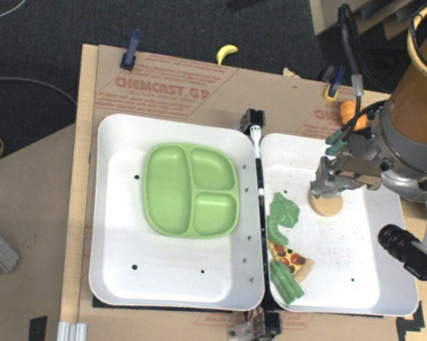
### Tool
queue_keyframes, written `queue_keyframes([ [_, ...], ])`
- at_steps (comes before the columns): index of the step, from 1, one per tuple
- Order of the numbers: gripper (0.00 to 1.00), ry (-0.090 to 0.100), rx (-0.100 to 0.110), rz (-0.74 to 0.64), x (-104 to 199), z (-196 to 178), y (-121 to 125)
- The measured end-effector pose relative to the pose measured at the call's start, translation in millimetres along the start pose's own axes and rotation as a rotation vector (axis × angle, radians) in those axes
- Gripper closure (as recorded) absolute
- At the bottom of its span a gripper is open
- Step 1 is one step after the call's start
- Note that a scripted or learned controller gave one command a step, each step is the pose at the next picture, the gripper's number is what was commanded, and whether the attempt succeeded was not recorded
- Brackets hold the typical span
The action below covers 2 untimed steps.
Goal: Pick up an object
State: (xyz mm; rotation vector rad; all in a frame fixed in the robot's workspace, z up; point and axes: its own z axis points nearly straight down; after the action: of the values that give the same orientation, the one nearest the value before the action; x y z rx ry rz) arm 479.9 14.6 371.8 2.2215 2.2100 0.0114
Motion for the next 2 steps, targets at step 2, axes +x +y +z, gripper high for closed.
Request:
queue_keyframes([
  [2, 1.00, -0.002, 0.021, 0.004, -20, 40, 9],
])
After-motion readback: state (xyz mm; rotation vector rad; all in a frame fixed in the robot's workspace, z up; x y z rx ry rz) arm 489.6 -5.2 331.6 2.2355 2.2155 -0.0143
